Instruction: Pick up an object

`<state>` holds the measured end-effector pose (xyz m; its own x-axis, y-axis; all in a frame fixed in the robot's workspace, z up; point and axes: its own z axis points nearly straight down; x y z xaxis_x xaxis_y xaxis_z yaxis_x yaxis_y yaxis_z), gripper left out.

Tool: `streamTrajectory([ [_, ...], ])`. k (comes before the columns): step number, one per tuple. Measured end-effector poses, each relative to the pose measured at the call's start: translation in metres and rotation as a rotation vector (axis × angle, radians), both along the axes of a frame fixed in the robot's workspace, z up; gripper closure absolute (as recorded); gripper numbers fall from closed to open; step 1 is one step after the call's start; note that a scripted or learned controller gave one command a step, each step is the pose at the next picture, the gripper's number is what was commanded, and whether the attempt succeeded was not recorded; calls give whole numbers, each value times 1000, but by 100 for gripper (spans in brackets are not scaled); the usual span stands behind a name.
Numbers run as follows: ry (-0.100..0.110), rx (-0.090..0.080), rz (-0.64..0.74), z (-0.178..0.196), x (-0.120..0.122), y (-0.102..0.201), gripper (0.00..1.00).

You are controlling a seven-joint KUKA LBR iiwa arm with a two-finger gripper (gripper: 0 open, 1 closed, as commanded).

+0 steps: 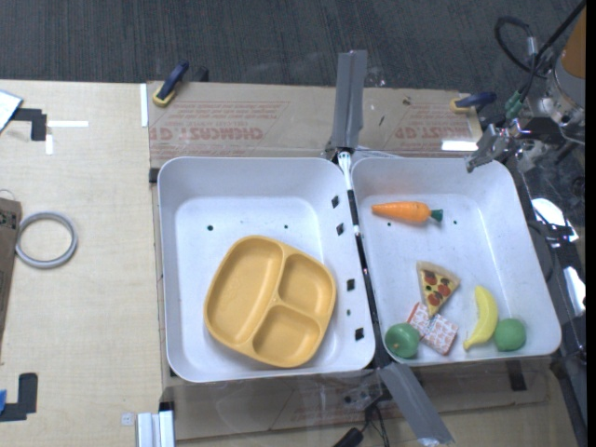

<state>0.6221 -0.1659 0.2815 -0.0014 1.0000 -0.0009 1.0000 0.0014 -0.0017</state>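
Since the carrot (404,212) lies alone at the far end of the right bin (518,214), well apart from the banana (481,317), I'd drop the gripper (503,143) straight over it, though I can't tell how open the jaws are.

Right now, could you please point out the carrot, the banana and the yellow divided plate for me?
carrot (400,211): camera view, middle of its orange body.
banana (481,318): camera view, middle of its curve.
yellow divided plate (226,291): camera view, floor of its largest compartment.
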Motion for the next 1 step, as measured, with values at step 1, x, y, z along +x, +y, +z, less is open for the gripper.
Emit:
streamTrajectory([
  [1, 1, -1, 3, 9, 1, 0, 100],
])
